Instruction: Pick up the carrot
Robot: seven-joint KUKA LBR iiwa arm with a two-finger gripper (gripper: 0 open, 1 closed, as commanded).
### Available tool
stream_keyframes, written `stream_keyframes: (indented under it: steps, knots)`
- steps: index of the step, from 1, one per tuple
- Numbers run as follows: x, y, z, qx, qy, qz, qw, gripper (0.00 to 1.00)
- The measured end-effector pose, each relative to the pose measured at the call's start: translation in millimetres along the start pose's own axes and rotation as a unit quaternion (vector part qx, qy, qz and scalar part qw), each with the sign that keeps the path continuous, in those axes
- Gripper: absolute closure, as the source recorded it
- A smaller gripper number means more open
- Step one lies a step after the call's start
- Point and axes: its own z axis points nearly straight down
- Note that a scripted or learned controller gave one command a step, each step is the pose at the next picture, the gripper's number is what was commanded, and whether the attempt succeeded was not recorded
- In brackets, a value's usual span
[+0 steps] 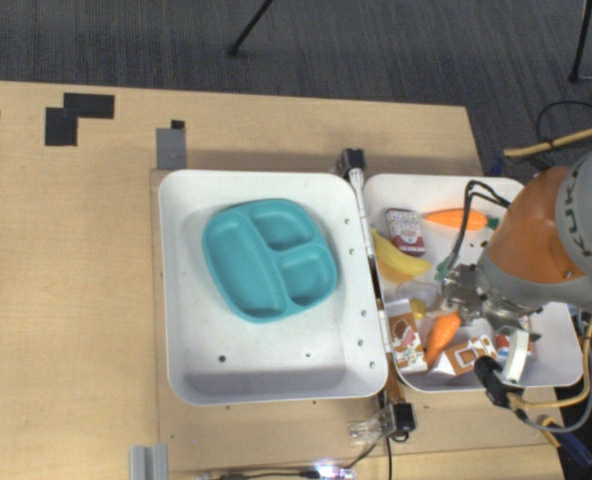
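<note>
Overhead slanted view of a wooden bench (66, 298) bearing two shallow white bins side by side. The left bin (191, 368) holds a teal divided plate (269, 258) with three compartments, lying tilted toward the bin's far-left part. The right bin (556, 363) holds a cluster of play-food items. At its far side lies a carrot (454, 219), orange with a green tip pointing right, partly covered by the arm. Just left of it sits a small purple-and-white packet (406, 229), and near to that a yellow banana (398, 259), curved along the bin's left wall.

A second carrot (441, 337) lies in the near part of the right bin, its thick end up toward the gripper and its tapered end pointing near-left. Small printed cartons (407, 344) lie at its left and another carton (473, 353) at its right, both touching or nearly touching it.

The grey arm with its orange band (536, 238) enters from the right and bends down over the right bin. The gripper (463, 303) stands directly above the thick end of the near carrot, touching or just over it. Whether the fingers are spread or pressed together cannot be told, since the wrist body hides them, and no carrot can be seen clearly between them.

Black cables (521, 403) trail off the arm past the bin's near-right edge. Black squares (76, 118) mark the bench's far-left corner.
</note>
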Motion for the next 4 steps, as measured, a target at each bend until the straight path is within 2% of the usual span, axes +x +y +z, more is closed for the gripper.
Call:
stream_keyframes:
  steps: [1,2,3,4]
  knots:
    - [79,-26,-84,0.011,-0.003,0.293,0.956,1.0]
    - [11,29,12,0.004,-0.003,0.219,0.9758,1.0]
    - [12,28,13,0.006,-0.003,0.217,0.9762,0.0]
    - [9,-3,6,0.01,-0.004,0.271,0.9626,0.0]
